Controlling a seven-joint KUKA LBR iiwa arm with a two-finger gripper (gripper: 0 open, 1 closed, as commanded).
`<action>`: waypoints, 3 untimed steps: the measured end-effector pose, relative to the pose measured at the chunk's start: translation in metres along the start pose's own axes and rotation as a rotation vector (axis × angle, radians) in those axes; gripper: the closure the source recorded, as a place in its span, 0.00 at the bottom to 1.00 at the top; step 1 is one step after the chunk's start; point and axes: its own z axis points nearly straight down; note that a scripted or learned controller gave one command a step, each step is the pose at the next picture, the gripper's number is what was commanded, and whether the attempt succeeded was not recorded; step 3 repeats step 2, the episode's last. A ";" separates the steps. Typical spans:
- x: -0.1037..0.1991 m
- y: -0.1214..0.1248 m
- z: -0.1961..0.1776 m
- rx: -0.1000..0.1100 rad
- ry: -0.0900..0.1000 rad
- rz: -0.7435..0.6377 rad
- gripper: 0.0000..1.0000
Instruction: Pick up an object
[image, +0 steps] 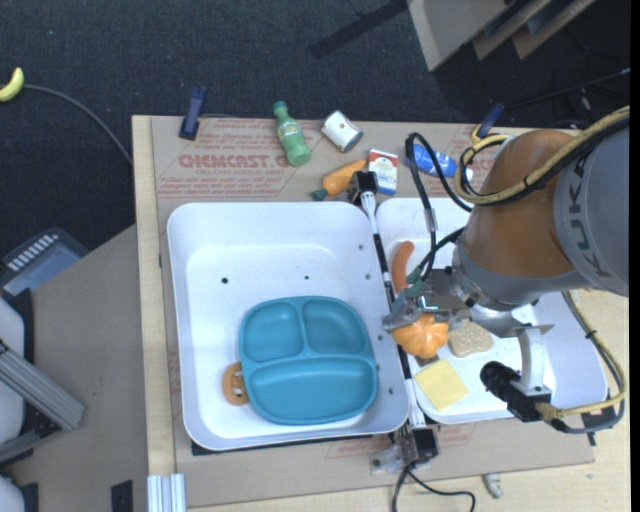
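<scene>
Nearest, a flat yellow cheese slice (441, 383) lies in the right bin (580, 385), thin and hard to pinch. Beyond, the gripper (418, 312) hovers over a rounded orange toy (421, 336): light, smooth, best taken across its middle. Finger state cannot be told.

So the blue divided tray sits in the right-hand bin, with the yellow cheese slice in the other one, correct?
Not quite. The camera view shows the blue divided tray in the left bin, not the right one. The yellow cheese slice is indeed in the other bin, the right bin, near its front edge.
</scene>
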 end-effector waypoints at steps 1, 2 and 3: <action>-0.002 0.034 0.028 -0.004 -0.002 0.000 1.00; -0.001 0.034 0.018 -0.005 -0.001 0.000 1.00; -0.001 0.034 0.018 -0.005 -0.001 0.000 1.00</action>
